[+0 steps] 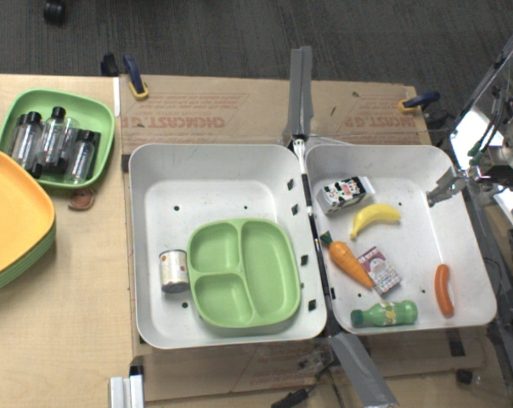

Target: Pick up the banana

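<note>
Banana (pixel 375 219) untouched, lying flat in right bin (pixel 476 253), far half, just near of small milk carton (pixel 343 192), carrot (pixel 350 262) nearer still. Arm at bin's far right edge; fingers' state: cannot tell. Approach, grasp, lift all left to do

Probably a robotics lab: grey office carpet (pixel 239 15), clamps (pixel 136 79) pinning cardboard (pixel 214 113) to a bench, toy groceries in white bins (pixel 146 253).

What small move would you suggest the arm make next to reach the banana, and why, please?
Probably swing the gripper leftward across the right bin until it sits over the banana. The gripper sits at the bin's right rim, well apart from the banana, which lies free between the small carton and the carrot.
</note>
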Motion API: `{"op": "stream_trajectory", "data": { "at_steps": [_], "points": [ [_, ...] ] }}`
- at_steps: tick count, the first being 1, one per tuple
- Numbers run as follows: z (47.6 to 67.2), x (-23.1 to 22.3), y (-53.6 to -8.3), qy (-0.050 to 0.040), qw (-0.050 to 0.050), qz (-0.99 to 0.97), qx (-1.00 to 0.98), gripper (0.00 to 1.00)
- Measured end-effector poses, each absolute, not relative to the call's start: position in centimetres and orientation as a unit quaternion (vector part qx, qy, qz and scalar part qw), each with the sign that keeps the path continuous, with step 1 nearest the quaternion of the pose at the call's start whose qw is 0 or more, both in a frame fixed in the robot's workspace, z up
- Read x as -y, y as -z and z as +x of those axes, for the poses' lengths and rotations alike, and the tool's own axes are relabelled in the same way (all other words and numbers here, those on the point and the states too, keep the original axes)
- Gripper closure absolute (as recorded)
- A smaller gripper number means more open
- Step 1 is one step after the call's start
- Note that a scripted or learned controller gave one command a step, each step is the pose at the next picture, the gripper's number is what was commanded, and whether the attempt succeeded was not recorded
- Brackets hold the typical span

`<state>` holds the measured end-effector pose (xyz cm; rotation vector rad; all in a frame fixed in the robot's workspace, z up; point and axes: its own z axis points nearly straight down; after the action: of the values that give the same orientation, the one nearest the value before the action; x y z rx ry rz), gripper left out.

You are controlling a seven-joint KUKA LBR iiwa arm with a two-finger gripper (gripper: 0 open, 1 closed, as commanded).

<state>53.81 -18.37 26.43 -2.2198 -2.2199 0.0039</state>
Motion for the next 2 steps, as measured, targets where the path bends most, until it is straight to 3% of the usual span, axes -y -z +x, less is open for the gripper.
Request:
{"op": "stream_trajectory", "data": {
  "at_steps": [1, 2],
  "points": [
    [51.2, 19.2, -9.1, -0.0003, 0.001, -0.66, 0.752, 0.0],
    [51.18, 19.31, -9.97, -0.0004, 0.001, -0.661, 0.75, 1.0]
  ]
}}
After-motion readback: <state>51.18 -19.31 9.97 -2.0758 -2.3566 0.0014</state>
